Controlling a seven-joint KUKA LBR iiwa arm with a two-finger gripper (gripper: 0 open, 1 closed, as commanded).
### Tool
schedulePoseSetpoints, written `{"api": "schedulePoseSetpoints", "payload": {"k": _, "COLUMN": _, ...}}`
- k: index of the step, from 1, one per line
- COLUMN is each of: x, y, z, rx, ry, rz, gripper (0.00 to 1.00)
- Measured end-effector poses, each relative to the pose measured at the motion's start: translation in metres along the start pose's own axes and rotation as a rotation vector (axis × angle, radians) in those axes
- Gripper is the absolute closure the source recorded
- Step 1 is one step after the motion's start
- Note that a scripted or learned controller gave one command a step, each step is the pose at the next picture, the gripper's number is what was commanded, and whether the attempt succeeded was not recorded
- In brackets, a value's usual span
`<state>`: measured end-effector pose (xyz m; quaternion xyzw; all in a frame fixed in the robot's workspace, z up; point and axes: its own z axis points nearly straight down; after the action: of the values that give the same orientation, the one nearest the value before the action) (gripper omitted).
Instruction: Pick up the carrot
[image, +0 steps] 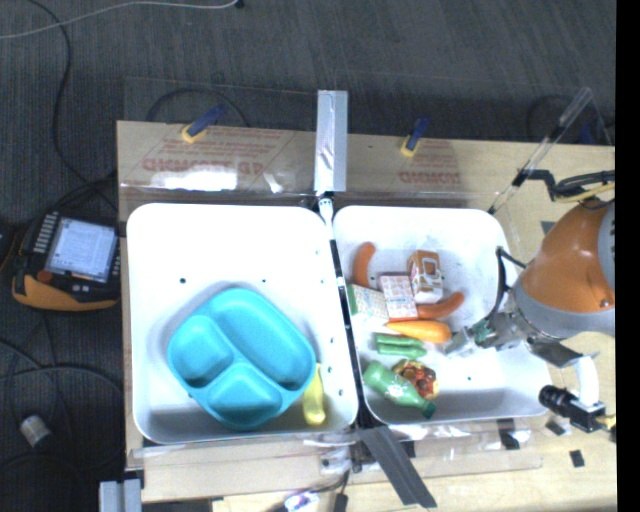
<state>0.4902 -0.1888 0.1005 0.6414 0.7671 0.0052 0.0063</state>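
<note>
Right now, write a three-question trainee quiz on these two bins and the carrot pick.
1. True or false: the carrot lies in the same bin as the blue divided tray.
2. Which item lies against the tray's right side? A) yellow banana B) sausage C) green pea pod
3. Fill in: the gripper sits just to the ___ of the carrot in the camera view.

Key
1. False: the carrot is in the right bin, the tray in the left bin.
2. A.
3. Right; whether the gripper touches the carrot cannot be told.
</note>
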Motion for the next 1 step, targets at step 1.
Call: {"api": "schedulePoseSetpoints", "payload": {"k": 1, "x": 0.0614, "y": 0.0791, "z": -0.0983, "rx": 0.016, "ry": 0.004, "rz": -0.066, "gripper": 1.0}}
